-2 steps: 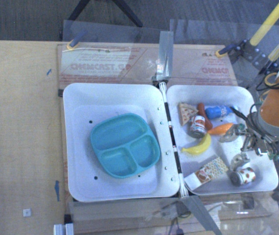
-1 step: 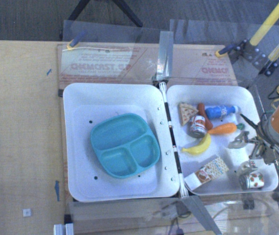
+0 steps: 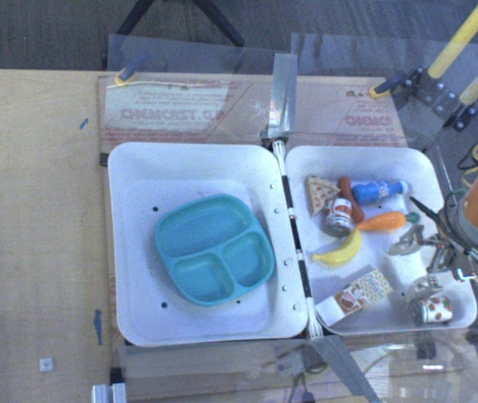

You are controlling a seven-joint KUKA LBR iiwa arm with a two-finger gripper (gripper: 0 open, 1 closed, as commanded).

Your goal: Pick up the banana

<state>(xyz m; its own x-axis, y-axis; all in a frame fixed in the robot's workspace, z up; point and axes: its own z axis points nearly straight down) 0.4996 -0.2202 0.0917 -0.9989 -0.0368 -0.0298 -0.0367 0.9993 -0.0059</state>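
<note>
A: From the overhead camera view, where do you find the banana (image 3: 340, 251)?

B: In the right bin (image 3: 423, 164), toward its left-middle. It lies flat, curved, just near-side of the small can (image 3: 338, 217) and the carrot (image 3: 381, 222), and just far-side of the snack box (image 3: 354, 295). The pizza slice (image 3: 320, 193) and the blue bottle (image 3: 377, 191) sit farther back. The left bin (image 3: 129, 225) carries a teal divided plate (image 3: 213, 248).

A: And the arm?

B: It reaches in from the right, orange band at the frame edge, wrist low over the right bin's right side. The end effector (image 3: 419, 243) sits well right of the banana, near a metallic cup (image 3: 431, 308) in the near right corner. You can't tell whether it's open or closed; the metal parts blur together there.

A: How do you do this step well?

B: I'd judge you're at the approach. Move left across the bin, passing near-side of the carrot, and come down over the banana's middle. Close across its narrow width, not along the curve. Watch the can and carrot: they crowd the far side, so a finger could land on them.
</note>
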